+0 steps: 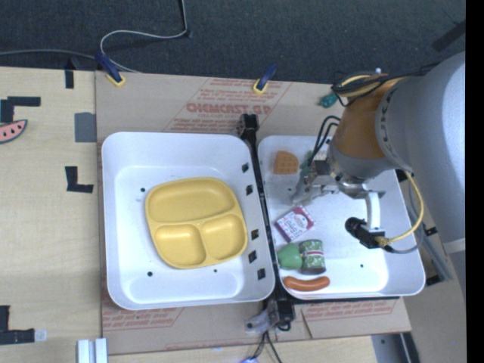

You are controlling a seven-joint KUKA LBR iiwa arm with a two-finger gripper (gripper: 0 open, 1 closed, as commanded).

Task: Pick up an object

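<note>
My gripper is down in the right bin, near its left side. It hangs between a round brown cookie at the far left corner and a pink packet just in front of it. Nothing shows between its fingers. Nearer the front lie a green round piece, a green can on its side, and a red-orange hot dog along the front wall.
The left bin holds a yellow divided plate. My grey arm with its orange band covers the right bin's far right part. A black cable fitting hangs over the bin's right half.
</note>
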